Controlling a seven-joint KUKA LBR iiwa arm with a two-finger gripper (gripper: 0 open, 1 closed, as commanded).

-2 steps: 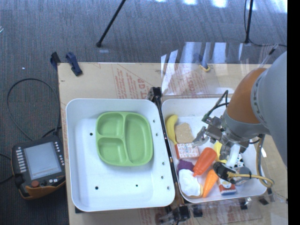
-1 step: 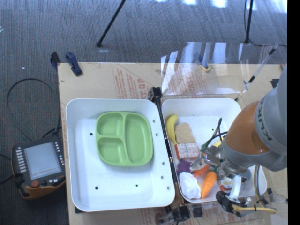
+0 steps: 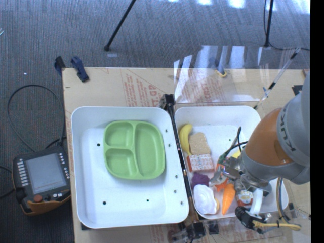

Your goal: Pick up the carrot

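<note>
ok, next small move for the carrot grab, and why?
Probably a short descent straight onto the carrot. The end effector sits directly over its upper end in the right bin, and the carrot lies among a white item and a purple item, so sideways travel risks nudging those.

The right bin's (image 3: 253,116) far floor lies open; near, the carrot (image 3: 228,198) is hemmed by a white lump (image 3: 205,199) left and the hand (image 3: 238,184) right.

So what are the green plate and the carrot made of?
The green plate looks like moulded plastic: one even colour, smooth, with rounded sections. The carrot is probably a plastic toy, plain bright orange and smooth, though it is too small to tell.
</note>
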